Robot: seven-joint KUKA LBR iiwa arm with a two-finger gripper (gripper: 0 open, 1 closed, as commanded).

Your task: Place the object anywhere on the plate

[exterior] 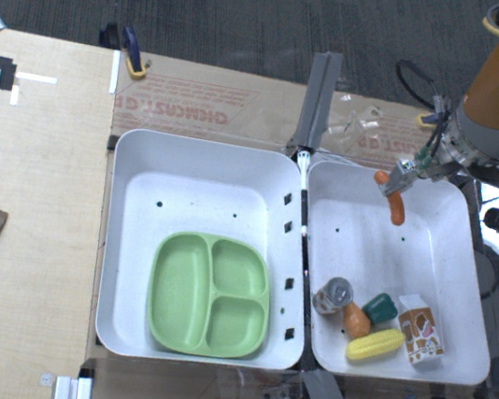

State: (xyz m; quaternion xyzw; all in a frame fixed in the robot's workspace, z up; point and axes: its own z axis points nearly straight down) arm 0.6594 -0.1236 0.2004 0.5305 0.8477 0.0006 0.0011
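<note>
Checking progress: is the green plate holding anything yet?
No. The green plate in the left bin shows bare compartments; the toys lie in the right bin.

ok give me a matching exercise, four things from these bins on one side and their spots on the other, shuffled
Things:
1. green plate
2. orange sausage
3. yellow corn
4. small carton

Places:
A. near the front wall of the right bin
B. hanging at the pincer, over the right bin's far end
C. in the left bin
D. right bin's front right corner

Pairs: 1-C, 2-B, 3-A, 4-D
</note>
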